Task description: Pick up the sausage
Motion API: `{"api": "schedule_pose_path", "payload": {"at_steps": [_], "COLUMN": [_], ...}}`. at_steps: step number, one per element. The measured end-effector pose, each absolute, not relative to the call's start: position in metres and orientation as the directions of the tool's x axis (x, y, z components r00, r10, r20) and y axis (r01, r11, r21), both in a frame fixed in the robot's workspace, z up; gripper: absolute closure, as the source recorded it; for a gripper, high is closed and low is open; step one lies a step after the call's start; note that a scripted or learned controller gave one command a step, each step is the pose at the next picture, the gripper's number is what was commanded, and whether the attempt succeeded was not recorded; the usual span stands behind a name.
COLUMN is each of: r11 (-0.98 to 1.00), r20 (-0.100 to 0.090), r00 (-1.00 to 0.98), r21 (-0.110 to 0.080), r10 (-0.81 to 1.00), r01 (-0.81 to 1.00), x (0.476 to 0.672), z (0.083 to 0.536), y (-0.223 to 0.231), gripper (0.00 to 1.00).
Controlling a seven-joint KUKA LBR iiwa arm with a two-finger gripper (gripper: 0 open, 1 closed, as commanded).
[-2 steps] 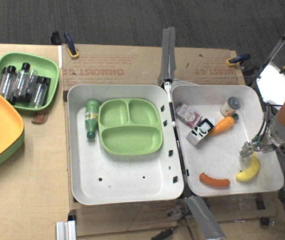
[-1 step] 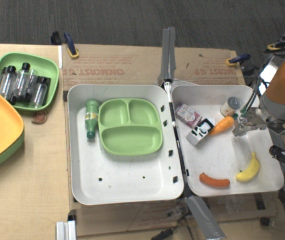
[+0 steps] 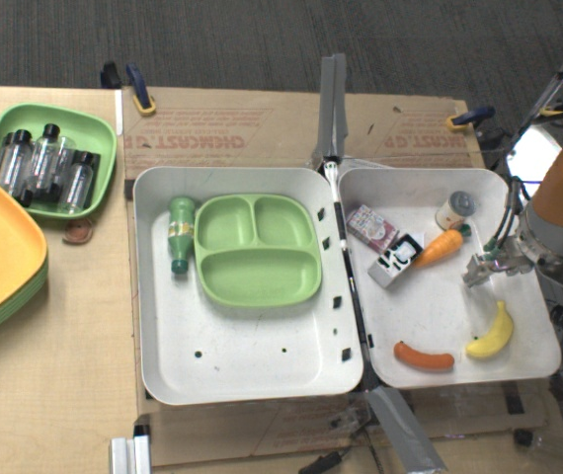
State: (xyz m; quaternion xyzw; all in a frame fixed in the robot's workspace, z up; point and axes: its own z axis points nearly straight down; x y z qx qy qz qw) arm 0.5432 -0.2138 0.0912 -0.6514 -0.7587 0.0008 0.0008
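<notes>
End effector over right bin, near its right wall; we cannot tell its grip state.
We note the sausage lying flat near the bin's front edge, well apart from the end effector, with a banana just beside it and a carrot farther back.

In the right bin the sausage lies at the front, the banana just right of it, the carrot behind. The divided plate lies in the left bin, a bottle at its left.
</notes>
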Motion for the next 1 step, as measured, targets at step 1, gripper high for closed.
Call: {"api": "schedule_pose_path", "payload": {"at_steps": [1], "r11": [0.375], "r20": [0.001], "r00": [-0.375], "r21": [-0.001], "r10": [0.927], "r01": [0.927], "x": [0.5154], "z": [0.0917], "y": [-0.2222], "gripper": [1.0]}}
